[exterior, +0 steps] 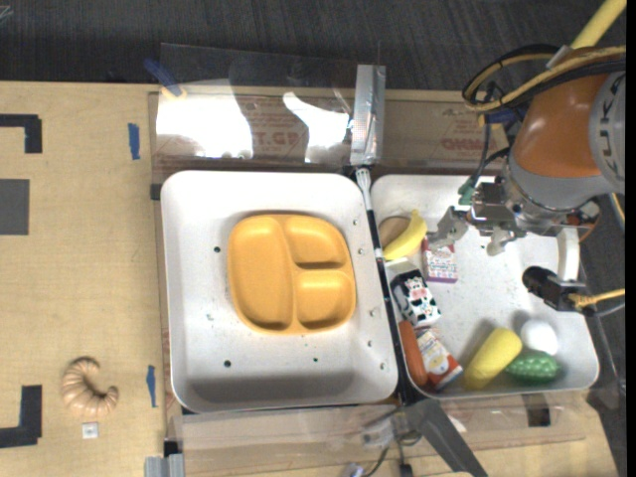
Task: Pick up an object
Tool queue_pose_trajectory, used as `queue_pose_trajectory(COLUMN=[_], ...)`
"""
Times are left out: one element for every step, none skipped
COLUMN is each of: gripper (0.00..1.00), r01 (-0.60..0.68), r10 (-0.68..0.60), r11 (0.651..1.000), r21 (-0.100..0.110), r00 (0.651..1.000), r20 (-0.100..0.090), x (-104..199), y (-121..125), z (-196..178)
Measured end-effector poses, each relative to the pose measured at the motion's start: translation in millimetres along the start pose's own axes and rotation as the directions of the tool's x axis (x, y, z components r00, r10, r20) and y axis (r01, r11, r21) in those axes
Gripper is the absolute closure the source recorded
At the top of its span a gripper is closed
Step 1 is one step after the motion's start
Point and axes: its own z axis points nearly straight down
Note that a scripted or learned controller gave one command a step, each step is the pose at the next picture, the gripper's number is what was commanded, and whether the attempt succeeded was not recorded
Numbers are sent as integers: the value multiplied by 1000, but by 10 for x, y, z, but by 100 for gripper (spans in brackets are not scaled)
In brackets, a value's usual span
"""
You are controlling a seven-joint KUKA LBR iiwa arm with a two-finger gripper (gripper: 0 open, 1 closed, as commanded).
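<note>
We look down on the desk (pixel 79 217) with its two white bins. The left bin (pixel 189 217) holds a yellow divided plate (pixel 292 271) near its middle. The right bin (pixel 586 351) carries the loose objects: a banana (pixel 402 235) against the upper left wall, a small pink-and-white carton (pixel 440 262) just beside it, a black-and-white toy cow (pixel 417 299) below that, and an orange-and-white packet (pixel 430 356) along the lower left wall. Near the front edge we see a yellow corn-like piece (pixel 493 355) touching a green bumpy object (pixel 532 368), with a white ball (pixel 541 337) just above the green one.

The arm (pixel 561 132) comes in from the right, and its pincer (pixel 475 217) hovers over the upper part of the right bin, just right of the banana and above the carton. We cannot tell how it is set, and we see nothing between its tips.

Out on the desk, well left of the bins, lies a tan croissant-shaped toy (pixel 89 386).
</note>
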Motion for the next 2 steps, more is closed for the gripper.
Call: queue_pose_trajectory(gripper=[0, 100], r01=[125, 123], r10=[-125, -123], r11=[992, 992], r21=[-16, -17], r00=[992, 992], r20=[2, 4], x=[-163, -163], y=[385, 383], z=[1053, 953])
